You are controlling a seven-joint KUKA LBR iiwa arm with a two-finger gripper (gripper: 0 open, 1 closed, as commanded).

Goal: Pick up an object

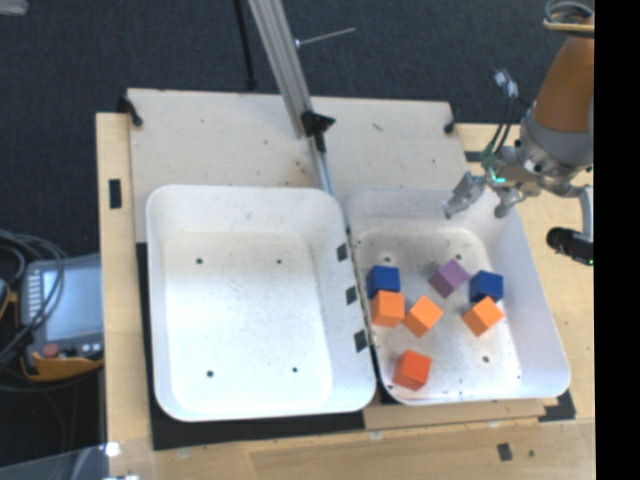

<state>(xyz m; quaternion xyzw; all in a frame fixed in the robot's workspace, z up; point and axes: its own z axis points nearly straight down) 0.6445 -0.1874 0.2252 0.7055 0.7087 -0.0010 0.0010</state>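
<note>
- A grey screen unit (pixel 62 303) with cables is sitting off the counter's (pixel 115 268) left edge, on the dark floor.
- The left bin (pixel 170 218) is lying on the counter, touching the right bin along its inner edge.
- A slanted metal rail (pixel 285 63) is running down from the top of the view, ending just above the seam between the bins.
- The right bin (pixel 535 353) is holding seven small cubes, all grouped in its lower half.
- A blue cube (pixel 383 279) is sitting near the bin's left wall, with an orange cube (pixel 388 308) touching it just below.
- Another orange cube (pixel 424 315) is lying just beside that one, and a red-orange cube (pixel 412 369) is sitting apart, nearest the bin's front edge.
- A purple cube (pixel 450 276) is resting tilted near the middle, well below the jaws.
- A second blue cube (pixel 486 285) is sitting at the right, with an orange cube (pixel 483 316) touching it just below.
- The jaws (pixel 484 196) are hanging spread apart over the right bin's far rim, grasping nothing, well apart from every cube.
- The arm (pixel 565 88) is reaching in from the right, its orange band showing above the wrist.
</note>
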